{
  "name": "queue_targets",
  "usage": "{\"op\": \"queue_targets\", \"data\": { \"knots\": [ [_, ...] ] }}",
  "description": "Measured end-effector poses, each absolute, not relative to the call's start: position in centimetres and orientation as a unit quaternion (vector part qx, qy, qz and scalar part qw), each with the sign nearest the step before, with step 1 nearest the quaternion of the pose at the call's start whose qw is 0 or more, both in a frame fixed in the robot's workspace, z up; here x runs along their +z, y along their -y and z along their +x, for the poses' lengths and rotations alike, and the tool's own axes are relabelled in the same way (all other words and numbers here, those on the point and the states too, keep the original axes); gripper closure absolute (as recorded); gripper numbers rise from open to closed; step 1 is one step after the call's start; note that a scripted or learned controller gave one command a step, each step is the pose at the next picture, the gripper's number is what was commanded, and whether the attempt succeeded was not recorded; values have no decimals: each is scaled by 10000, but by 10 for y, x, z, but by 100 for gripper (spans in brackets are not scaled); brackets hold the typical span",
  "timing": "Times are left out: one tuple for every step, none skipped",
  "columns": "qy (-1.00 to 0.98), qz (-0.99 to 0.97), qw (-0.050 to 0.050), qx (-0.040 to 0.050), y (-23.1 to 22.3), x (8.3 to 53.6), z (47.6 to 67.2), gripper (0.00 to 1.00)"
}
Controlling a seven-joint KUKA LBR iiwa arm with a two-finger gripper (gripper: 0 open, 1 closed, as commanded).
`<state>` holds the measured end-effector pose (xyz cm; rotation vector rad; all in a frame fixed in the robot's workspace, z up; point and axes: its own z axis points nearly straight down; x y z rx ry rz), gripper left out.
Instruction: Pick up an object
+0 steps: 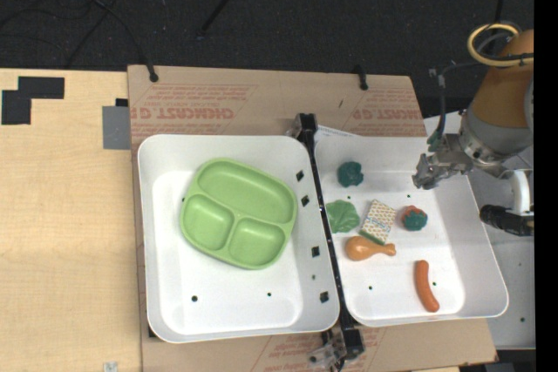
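The right bin (pixel 475 274) holds several toy foods. A dark green broccoli piece (pixel 350 174) lies near its back left. A light green leaf (pixel 343 216) sits by the divider, beside a patterned cracker box (pixel 377 220). A brown drumstick (pixel 370 249) lies below them. A round teal and red piece (pixel 414 219) rests right of the box, and an orange sausage (pixel 426 285) lies near the front. My gripper (pixel 427 172) hangs over the bin's back right area, above and right of the teal piece, with nothing seen in it.
The left bin (pixel 166 292) holds a light green divided plate (pixel 238 213). A black divider clamp (pixel 319 222) runs between the bins. Cardboard lies under both bins, and a wooden bench surface extends to the left.
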<state>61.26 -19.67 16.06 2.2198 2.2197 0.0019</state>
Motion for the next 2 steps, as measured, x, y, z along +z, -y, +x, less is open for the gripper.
{"op": "queue_targets", "data": {
  "knots": [
    [-7078,7064,12,6,198,205,613,100],
    [-7085,7057,-21,-7,155,208,603,100]
  ]
}}
